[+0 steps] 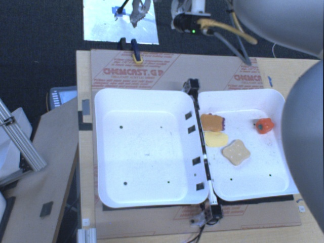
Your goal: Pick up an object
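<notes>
The claw (140, 9) hangs high above the bench; I cannot tell its state. In the right bin (276, 97) lie toy foods: a toast slice (236, 152), light, stiff and flat, likely best pinched across its edges, beside a yellow disc (216, 139).

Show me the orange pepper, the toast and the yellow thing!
orange pepper (264, 126), camera view, middle of its body.
toast (236, 152), camera view, centre of its top face.
yellow thing (216, 139), camera view, middle of its flat top.
</notes>
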You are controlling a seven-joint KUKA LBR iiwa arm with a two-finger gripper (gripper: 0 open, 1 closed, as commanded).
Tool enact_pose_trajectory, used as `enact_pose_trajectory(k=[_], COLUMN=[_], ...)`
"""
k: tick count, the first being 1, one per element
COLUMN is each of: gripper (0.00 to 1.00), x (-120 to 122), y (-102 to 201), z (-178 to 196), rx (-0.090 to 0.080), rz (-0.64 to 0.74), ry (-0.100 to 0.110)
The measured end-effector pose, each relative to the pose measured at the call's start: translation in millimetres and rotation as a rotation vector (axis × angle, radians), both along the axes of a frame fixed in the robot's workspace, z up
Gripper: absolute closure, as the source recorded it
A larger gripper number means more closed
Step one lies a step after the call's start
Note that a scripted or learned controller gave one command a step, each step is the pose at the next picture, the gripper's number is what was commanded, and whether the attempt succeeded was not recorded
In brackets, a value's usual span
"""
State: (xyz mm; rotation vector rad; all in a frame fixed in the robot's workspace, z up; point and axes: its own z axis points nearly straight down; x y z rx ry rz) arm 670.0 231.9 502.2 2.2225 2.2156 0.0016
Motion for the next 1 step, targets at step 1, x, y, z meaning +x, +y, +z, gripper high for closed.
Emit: enact_pose_trajectory(k=[1], gripper=[1.00], x=[-4.8], y=[2.4], z=[16.1], rx=[0.004], rz=[0.009], ry=[-0.001])
